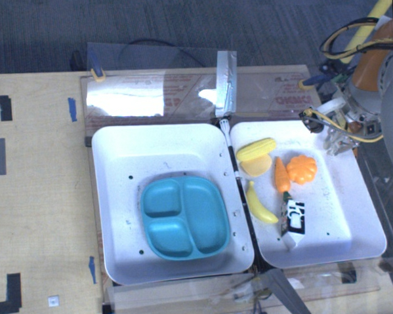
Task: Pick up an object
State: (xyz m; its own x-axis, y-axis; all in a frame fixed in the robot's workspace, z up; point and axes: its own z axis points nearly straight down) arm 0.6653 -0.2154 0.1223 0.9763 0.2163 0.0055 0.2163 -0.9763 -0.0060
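The right bin (368,239) holds several toy foods. A yellow corn-like piece (255,147) lies near its back left, with a yellow rounded piece (255,165) just in front of it. An orange carrot (281,175) stands beside an orange pumpkin-shaped toy (303,169). Along the left wall lies a yellow banana (259,206), and a black and white packet (295,218) rests toward the front. My gripper (335,141) hangs over the bin's back right corner, to the right of the pumpkin toy and apart from it, with nothing seen in it.
The left bin (117,144) holds a blue divided plate (184,217). A clear plastic sheet (154,96) and a metal bracket (225,82) lie behind the bins. Yellow cables (348,37) loop around the arm at the upper right.
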